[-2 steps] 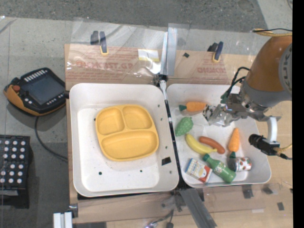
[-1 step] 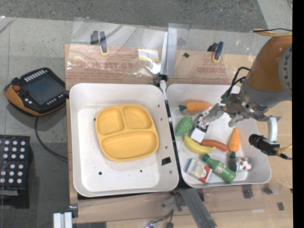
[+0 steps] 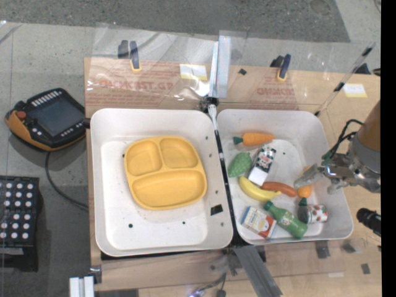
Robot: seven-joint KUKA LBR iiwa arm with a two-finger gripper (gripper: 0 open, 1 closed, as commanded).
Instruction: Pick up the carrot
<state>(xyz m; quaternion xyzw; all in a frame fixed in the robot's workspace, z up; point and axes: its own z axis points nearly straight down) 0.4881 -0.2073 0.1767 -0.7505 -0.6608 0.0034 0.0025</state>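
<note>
Right bin, contents: carrot lying flat near the bin's far wall, just beyond the small milk carton; banana and green bottle toward the near wall. Claw above the bin's right edge, well apart from the carrot; finger state cannot be told.

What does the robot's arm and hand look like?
The arm's thick orange-brown part sits above a grey wrist. A black cable loops beside it. The small metal hand is silvery grey with thin finger-like parts.
</note>
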